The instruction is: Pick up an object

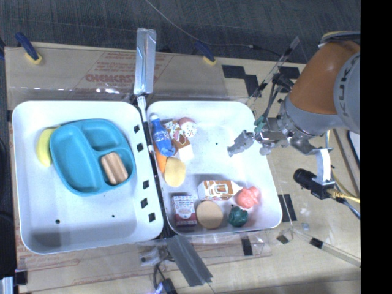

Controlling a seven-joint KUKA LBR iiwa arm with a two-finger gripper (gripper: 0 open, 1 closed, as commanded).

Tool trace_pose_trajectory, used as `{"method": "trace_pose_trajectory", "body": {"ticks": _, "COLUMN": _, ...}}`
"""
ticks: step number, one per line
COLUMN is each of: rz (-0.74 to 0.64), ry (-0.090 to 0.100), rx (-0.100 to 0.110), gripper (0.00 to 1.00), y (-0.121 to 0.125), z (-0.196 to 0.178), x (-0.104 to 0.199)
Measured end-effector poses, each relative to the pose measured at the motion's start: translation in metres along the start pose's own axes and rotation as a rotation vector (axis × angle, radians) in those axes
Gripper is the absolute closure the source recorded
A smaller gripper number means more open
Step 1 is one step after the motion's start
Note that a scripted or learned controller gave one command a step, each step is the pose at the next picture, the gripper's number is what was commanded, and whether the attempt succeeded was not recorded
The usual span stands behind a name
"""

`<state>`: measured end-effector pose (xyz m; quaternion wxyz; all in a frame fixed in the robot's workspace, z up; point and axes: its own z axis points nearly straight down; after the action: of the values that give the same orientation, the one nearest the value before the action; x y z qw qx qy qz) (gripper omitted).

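Observation:
My gripper [252,146] hangs over the right side of the right bin [260,182], above bare white floor. It is open, and nothing sits between its fingers. The nearest objects lie lower in that bin: a small orange-and-white carton [218,189], a pink toy [247,197] and a dark green piece [237,216]. Along the bin's left wall are a blue bottle [162,137], a snack packet [182,131], an orange carrot [160,162] and a yellow lemon-like fruit [175,172]. A tan round piece [209,214] and a red packet [183,208] rest at the front wall.
The left bin [37,225] holds a blue divided plate [79,158] with a brown bun [114,168] in its small compartment, and a yellow banana [43,147] at the plate's left. A metal post [144,63] stands behind the divider between the bins.

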<state>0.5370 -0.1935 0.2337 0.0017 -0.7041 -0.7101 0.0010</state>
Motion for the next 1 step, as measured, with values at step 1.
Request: {"method": "trace_pose_trajectory", "body": {"ticks": 1, "rz": -0.134, "ry": -0.005, "rx": -0.02, "gripper": 0.0, "y": -0.0539, "z": 0.1167, "x": 0.0143}}
